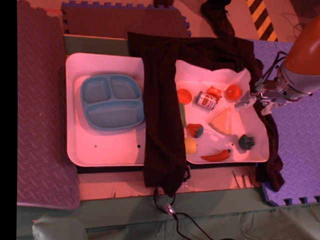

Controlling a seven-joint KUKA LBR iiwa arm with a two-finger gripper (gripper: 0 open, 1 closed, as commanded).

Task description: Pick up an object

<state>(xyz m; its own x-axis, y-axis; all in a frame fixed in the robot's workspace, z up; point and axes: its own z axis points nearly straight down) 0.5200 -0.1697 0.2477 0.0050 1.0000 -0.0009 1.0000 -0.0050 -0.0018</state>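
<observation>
The right bin (257, 156) holds several toy foods. A red tomato (233, 92), an orange piece (214, 91) and a small can (205, 100) lie near the back. An orange round fruit (184, 95) is at the left. A pale cheese wedge (223, 119) lies in the middle, with a red and green strawberry-like piece (195, 130) and a yellow lemon (190, 145) to its left. A red chili (216, 156) and a dark green piece (246, 142) lie at the front. My gripper (254, 105) hangs over the bin's right edge, open, with nothing between its fingers, just right of the tomato.
The left bin (80, 149) carries a blue divided plate (112, 101). A dark cloth (162, 134) drapes over the divide between the bins and around the right bin's back and right side. Foam mats surround the bench. A person's feet (215, 14) stand behind it.
</observation>
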